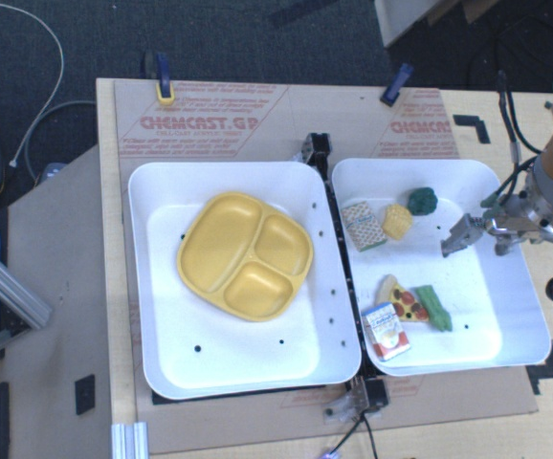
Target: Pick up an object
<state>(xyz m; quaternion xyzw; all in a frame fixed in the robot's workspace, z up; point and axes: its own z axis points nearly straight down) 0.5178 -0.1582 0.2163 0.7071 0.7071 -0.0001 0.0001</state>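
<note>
We look down on a bench carrying two shallow white bins set side by side on a brown board [257, 113] printed with red lettering. The left bin [162, 352] holds a single item: a yellow divided plate [245, 255] with three compartments, lying flat near the bin's centre, its compartments bare. The right bin [506, 342] holds the loose objects. Toward its far side we see a small patterned packet [363, 226] just beside a yellow lumpy piece [397, 222], and, a little further right, a dark green round piece [422, 200]. Toward its near side lie a pizza-slice toy [403, 300], a green elongated piece [434, 307] touching it on the right, and a small red-and-white carton [386, 331] at the near-left corner, resting against the bin wall. The arm reaches in from the right; its gripper [468, 234] hangs above the bare middle of the right bin, between the far and near groups of objects and apart from each. We cannot tell whether its fingers are spread or closed, and we see no object between them.
</note>
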